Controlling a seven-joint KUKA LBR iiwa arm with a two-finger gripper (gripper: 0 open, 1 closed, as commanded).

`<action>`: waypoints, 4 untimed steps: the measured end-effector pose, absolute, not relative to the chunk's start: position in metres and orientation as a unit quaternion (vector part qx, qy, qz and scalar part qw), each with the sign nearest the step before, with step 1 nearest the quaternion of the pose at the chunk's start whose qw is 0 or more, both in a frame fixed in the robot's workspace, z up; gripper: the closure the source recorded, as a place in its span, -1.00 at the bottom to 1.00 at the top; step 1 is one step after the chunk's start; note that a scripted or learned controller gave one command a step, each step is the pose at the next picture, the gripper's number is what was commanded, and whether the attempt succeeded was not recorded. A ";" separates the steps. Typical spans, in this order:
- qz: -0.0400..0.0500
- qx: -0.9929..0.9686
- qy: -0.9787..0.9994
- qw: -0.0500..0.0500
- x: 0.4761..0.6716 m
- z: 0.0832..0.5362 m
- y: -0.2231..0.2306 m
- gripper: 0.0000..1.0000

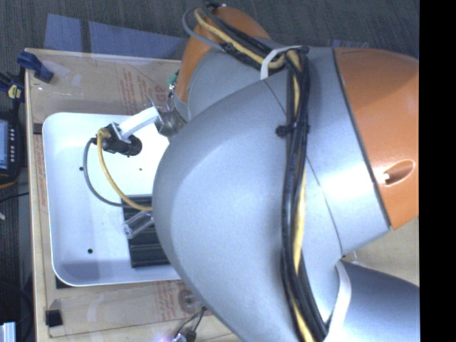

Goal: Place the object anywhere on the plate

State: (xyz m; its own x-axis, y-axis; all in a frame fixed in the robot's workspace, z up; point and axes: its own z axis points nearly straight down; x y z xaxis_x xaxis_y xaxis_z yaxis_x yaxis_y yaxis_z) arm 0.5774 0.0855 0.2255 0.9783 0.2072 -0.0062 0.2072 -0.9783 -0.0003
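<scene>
Much of the white bin [64, 191] is blocked by the arm [271, 191]; progress cannot be judged, nor can the fingers' state be told.

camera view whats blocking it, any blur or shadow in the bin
In the camera view the grey arm sits close to the lens, large and slightly soft, hiding much of the bench; the white bin is evenly lit, with a soft shadow along its lower wall and no strong glare.
</scene>
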 end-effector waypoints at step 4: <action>-0.001 0.914 0.407 -0.002 0.627 0.288 0.213 -1.00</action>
